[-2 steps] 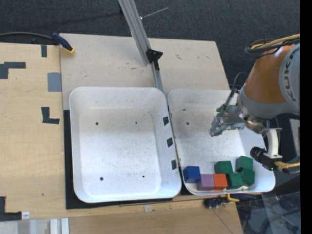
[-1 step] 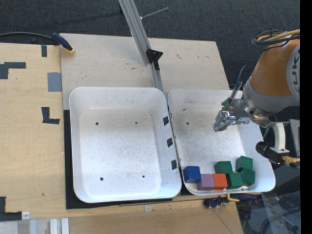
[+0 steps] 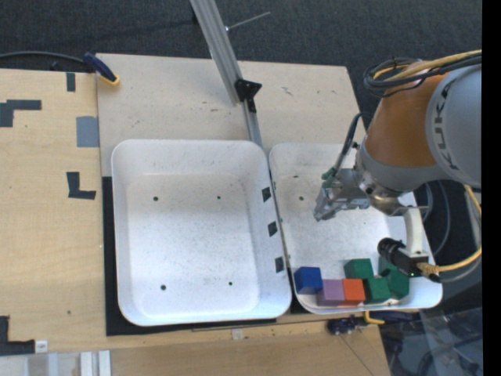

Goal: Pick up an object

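- Over the right bin point(image 3: 313, 163) I see the claw point(image 3: 326, 208), hanging above the bin's bare middle, pointing down and left.
- Claw state: I can't tell from this angle; nothing visible in it.
- Arm point(image 3: 407, 131) comes in from the right, orange band above the wrist, grey link beyond it.
- Blocks sit bunched along the near edge of the right bin, well apart from the claw.
- Blue block point(image 3: 308, 279) is leftmost, near the bin's near-left corner.
- Purple block point(image 3: 333, 291) is just right of blue, orange block point(image 3: 354, 290) touching its right side.
- Green blocks point(image 3: 376, 280) cluster at the right end, behind and beside the orange one; I can't count them for sure.
- Left bin point(image 3: 188, 225) lies touching the right bin side by side on the tabletop point(image 3: 172, 92).
- Metal pole point(image 3: 215, 34) slants in from the top toward the seam between bins.
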Robot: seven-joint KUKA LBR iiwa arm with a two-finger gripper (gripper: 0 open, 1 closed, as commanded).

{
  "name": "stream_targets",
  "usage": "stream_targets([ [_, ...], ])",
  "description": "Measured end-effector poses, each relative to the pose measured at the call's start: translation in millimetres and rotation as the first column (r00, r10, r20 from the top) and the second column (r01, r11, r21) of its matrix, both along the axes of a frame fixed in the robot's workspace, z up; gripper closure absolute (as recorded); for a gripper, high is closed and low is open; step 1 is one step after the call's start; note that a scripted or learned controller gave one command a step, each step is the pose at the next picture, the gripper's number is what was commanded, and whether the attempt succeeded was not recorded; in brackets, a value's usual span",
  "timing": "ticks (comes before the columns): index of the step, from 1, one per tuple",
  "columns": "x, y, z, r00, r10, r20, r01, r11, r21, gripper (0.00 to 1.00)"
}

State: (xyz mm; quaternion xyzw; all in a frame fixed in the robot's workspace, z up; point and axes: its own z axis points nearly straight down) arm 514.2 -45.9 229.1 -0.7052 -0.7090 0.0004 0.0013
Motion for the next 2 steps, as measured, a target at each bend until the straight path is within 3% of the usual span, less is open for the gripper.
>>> stream_targets([
  [2,-10.4,101.4,10.4,1.0,0.002,0.001,-0.002,1.0,0.001,1.0],
])
